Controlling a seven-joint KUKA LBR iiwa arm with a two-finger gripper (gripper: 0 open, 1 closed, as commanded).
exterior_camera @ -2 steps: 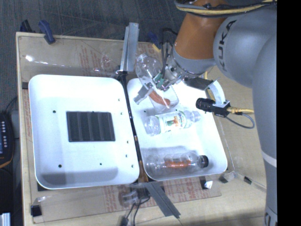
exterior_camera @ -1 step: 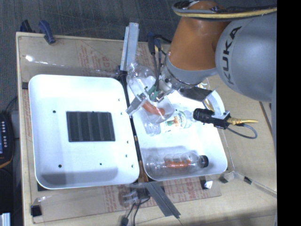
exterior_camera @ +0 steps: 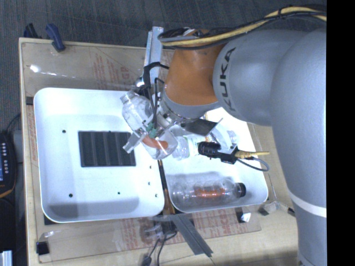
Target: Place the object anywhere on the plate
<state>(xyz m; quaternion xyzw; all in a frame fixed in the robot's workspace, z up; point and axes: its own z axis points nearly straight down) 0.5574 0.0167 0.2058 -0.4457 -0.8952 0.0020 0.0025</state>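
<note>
The gripper (exterior_camera: 148,133) is hanging over the seam between the two bins; whether it is clasping anything cannot be told. Something small and orange (exterior_camera: 155,143) is showing right at its tip. "KUKA" is reading along the grey arm (exterior_camera: 266,76), which is reaching in, wrist bent downward. The dark plate (exterior_camera: 105,148) is lying in the left bin (exterior_camera: 55,204). A clear bottle (exterior_camera: 205,192) is lying in the right bin (exterior_camera: 260,195).

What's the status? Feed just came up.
Claw over bin divider, fingers unclear. Orange object at claw, grip unconfirmed. Dark plate in left bin. Bottle right bin.
</note>
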